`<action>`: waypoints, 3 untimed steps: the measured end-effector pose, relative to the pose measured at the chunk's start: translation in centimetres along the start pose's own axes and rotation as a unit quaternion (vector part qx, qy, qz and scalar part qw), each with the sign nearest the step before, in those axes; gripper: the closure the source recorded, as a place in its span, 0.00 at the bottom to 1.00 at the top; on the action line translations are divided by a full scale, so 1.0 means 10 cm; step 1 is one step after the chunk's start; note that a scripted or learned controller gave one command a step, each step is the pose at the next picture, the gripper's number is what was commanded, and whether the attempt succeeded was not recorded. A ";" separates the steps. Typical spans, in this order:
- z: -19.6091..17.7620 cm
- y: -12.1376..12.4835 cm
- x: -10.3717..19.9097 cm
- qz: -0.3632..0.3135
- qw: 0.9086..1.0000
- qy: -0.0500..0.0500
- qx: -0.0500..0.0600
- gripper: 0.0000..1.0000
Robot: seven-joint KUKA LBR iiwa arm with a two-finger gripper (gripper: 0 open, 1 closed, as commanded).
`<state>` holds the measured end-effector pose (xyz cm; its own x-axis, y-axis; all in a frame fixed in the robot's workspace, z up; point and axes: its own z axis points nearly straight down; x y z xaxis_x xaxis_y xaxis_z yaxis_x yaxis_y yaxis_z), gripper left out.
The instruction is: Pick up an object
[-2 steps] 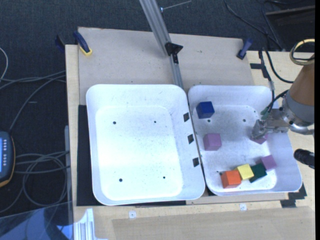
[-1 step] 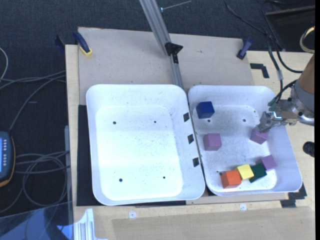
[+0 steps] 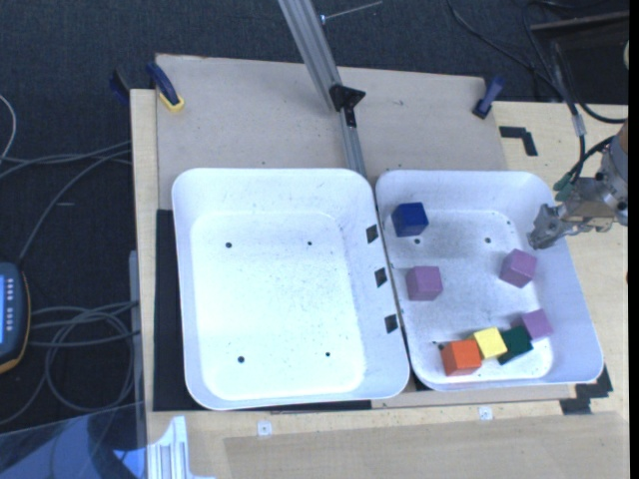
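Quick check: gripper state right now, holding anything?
Gripper: over the right bin's far right side, nothing seen held; open or shut cannot be told.
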<state>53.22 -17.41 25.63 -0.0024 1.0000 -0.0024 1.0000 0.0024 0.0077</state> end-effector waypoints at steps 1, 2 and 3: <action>-0.09 0.13 0.53 -0.003 1.000 0.002 0.002 1.00; -0.03 0.15 1.04 -0.002 1.000 0.002 0.004 1.00; -0.03 0.36 1.52 -0.002 1.000 0.002 0.003 1.00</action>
<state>56.81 -2.15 25.93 -0.0069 1.0000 0.0019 1.0000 0.0069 0.0021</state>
